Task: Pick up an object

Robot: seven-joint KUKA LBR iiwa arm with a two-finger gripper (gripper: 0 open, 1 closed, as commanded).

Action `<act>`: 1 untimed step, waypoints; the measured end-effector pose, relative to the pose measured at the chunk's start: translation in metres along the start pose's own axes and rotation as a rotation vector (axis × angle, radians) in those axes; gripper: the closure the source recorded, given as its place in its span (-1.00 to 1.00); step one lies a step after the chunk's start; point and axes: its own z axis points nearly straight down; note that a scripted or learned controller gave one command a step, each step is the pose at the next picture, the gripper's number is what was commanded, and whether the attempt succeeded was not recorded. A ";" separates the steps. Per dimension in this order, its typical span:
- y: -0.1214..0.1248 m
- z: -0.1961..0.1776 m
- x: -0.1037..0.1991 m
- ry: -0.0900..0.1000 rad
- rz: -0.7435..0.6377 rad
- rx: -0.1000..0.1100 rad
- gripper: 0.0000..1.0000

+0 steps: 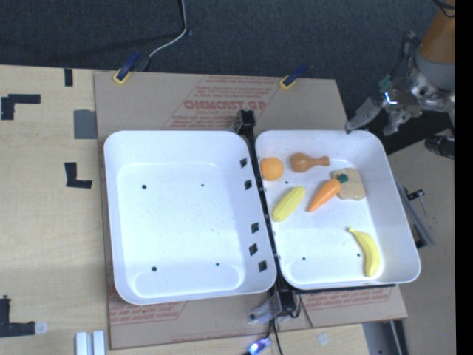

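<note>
In the right bin (392, 191) we see an orange (272, 168) by the divider, a drumstick (308, 161), a carrot (325, 194) touching a beige piece (352, 186), a corn cob (288, 203), and a banana (367, 252) near the front corner. The left bin (118, 220) sits beside it. The gripper (374, 118) hangs outside the right bin's far corner, fingers spread, holding nothing.

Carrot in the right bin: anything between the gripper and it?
Nothing visible blocks it from above. The gripper hangs open outside the right bin's far corner. The carrot touches a beige piece on its right; the corn cob lies just left.
</note>
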 end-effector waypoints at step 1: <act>0.000 -0.020 0.000 0.000 0.000 0.000 -1.00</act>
